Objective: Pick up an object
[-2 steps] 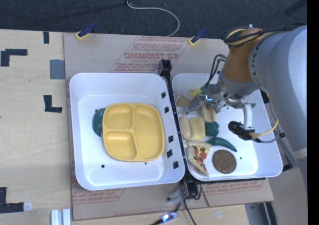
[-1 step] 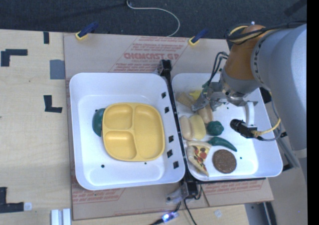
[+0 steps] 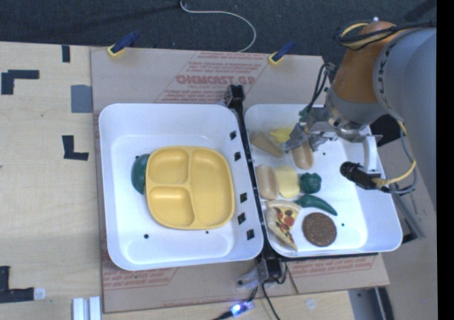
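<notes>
Two white bins side by side; the left bin (image 3: pixel 113 127) is mostly taken up by a yellow tray (image 3: pixel 190 187) with a green item (image 3: pixel 139 173) tucked under its left edge — bare floor runs along its top and bottom; the right bin (image 3: pixel 386 230) holds food (image 3: pixel 287 184) crowded against its left wall, the arm (image 3: pixel 369 77) overhanging its top — its right side lies bare.

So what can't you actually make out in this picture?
- Gripper, camera view: the wrist above hides its fingertips, so whether it grips anything is unclear.
- Teal object in the left bin: mostly under the yellow divided plate.
- Tan toy food beneath the gripper: too small and partly covered to identify.
</notes>
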Controlling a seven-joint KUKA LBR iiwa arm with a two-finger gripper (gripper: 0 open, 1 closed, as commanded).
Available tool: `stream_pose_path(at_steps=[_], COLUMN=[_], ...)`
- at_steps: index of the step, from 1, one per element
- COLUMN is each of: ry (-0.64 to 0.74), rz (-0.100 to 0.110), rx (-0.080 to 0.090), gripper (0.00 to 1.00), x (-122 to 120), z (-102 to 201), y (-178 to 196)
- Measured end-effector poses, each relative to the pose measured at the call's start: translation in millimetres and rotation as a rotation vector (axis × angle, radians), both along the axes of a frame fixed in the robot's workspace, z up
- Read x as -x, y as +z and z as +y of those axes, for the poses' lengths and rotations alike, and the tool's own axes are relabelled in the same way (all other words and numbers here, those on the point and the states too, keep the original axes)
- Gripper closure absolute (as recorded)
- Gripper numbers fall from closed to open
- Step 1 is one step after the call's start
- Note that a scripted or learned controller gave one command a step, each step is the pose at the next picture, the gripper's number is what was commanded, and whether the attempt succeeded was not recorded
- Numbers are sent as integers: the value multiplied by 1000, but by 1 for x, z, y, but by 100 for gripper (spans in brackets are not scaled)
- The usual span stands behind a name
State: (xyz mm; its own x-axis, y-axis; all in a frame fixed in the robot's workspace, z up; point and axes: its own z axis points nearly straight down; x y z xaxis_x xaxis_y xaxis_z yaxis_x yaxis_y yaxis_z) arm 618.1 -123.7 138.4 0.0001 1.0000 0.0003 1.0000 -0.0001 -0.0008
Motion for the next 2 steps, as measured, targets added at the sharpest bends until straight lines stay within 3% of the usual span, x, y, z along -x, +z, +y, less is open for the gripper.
stream_pose_path(at_steps=[1,2], ry=[2,2], rz=[-5,-2], rx=[1,0], gripper=[100,100], x=[-5,-5], z=[4,4], y=[62,87])
